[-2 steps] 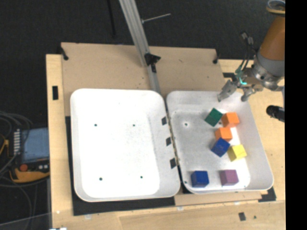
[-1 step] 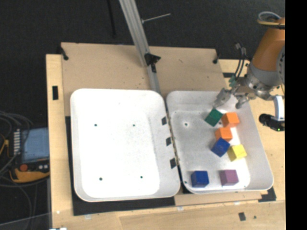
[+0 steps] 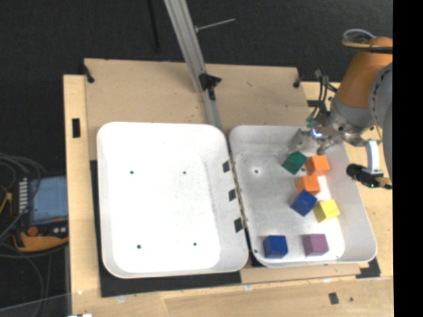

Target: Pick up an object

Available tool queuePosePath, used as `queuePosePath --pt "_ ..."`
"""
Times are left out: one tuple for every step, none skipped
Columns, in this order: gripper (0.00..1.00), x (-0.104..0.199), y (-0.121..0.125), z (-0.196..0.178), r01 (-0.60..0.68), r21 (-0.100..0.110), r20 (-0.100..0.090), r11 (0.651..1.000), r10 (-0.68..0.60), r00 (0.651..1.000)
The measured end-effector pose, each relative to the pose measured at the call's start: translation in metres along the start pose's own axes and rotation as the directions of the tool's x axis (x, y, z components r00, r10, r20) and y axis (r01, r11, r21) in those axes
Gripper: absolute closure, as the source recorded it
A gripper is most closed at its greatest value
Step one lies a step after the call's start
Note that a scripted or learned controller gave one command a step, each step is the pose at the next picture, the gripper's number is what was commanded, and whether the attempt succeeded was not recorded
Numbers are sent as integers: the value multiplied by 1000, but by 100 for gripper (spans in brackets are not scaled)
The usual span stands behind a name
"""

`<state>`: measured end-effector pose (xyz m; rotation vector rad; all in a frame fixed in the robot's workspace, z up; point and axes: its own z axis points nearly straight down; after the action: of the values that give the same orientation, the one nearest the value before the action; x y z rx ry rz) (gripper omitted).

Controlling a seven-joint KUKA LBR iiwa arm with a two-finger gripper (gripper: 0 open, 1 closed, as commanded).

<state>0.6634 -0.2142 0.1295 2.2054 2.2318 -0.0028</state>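
Observation:
Several small blocks lie in the right bin [image 3: 264, 144]. A green block [image 3: 294, 162] sits tilted near the bin's upper middle, with an orange block [image 3: 319, 164] to its right. Below them are a second orange block [image 3: 308, 183], a blue block [image 3: 303, 203] and a yellow block [image 3: 326, 209]. Another blue block [image 3: 275, 246] and a purple block [image 3: 315, 244] rest by the front wall. My gripper [image 3: 312, 137] hangs low over the bin's far right part, just above the green and orange blocks. Nothing visibly sits in its grasp.
The left bin [image 3: 162, 197] stands beside the right one. A slanted metal pole [image 3: 192, 51] rises behind the bins. The arm's grey wrist and orange band [image 3: 362, 74] reach in from the right. A cable box [image 3: 43, 203] lies off the bench to the left.

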Motion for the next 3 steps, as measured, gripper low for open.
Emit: queuePosePath --pt "0 -1 3 29 -3 -8 0 1000 3 1000" --pt "100 1 8 12 4 -25 1 1000 -3 1000" --pt "100 2 3 -51 -4 -8 -2 1000 4 1000"
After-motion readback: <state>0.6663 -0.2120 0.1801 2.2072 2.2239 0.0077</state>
